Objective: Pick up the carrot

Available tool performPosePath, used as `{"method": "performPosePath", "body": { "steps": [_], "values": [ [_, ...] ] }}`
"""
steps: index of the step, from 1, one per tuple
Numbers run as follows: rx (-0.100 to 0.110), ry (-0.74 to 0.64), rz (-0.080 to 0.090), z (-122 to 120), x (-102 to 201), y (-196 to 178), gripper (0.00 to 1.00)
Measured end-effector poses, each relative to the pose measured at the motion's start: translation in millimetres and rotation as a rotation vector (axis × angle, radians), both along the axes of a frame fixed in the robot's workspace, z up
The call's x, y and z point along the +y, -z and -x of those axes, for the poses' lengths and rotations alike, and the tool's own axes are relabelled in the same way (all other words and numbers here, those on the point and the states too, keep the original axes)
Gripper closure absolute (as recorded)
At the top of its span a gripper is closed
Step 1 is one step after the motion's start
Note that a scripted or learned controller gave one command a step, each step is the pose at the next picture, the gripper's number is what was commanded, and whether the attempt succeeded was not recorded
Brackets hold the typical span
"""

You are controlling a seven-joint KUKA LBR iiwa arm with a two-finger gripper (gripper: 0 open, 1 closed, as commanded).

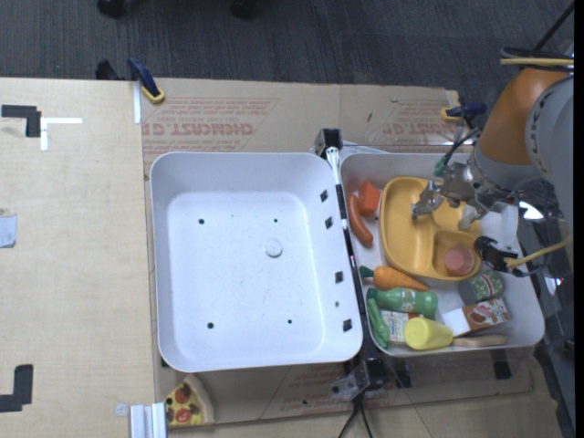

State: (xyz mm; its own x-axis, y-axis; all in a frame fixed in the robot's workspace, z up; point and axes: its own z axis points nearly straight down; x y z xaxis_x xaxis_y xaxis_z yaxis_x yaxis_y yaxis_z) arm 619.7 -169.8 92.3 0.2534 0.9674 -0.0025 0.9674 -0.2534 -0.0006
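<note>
Cardboard-covered bench (237, 121) over dark carpet, two white bins side by side. Nearest the camera, at the bench's front edge, a toy pizza slice (185, 404) lies outside the bins. Left bin (173, 263) is bare white floor. Right bin (525, 322) is crowded: at its near edge a yellow bottle (427, 333), a green-labelled packet (392, 322), a small carton (485, 314) and a can (484, 286).

Just behind those lies the carrot (401, 278), flat on the bin floor, long axis running roughly left-right with a slight tilt, tucked against the near rim of the yellow bowl (411, 231). A pink round piece (458, 261) sits inside the bowl. Farther back, by the divider, a red-orange sausage-like item (361, 228) and an orange piece (368, 199).

Gripper (427, 201) hangs over the bowl's far half, nothing seen between its fingers; whether they are spread or closed cannot be told from this angle.

Key relation: carrot lies toward the camera and slightly left of the gripper, beyond the bowl rim, so the reach likely has to clear that rim and come down across the carrot's long axis.
</note>
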Motion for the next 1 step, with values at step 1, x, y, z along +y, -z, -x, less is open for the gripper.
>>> {"method": "performPosePath", "body": {
  "steps": [1],
  "values": [
    [0.005,-0.413,-0.015,-37.5,-33.2,-0.6,0.0]
  ]
}}
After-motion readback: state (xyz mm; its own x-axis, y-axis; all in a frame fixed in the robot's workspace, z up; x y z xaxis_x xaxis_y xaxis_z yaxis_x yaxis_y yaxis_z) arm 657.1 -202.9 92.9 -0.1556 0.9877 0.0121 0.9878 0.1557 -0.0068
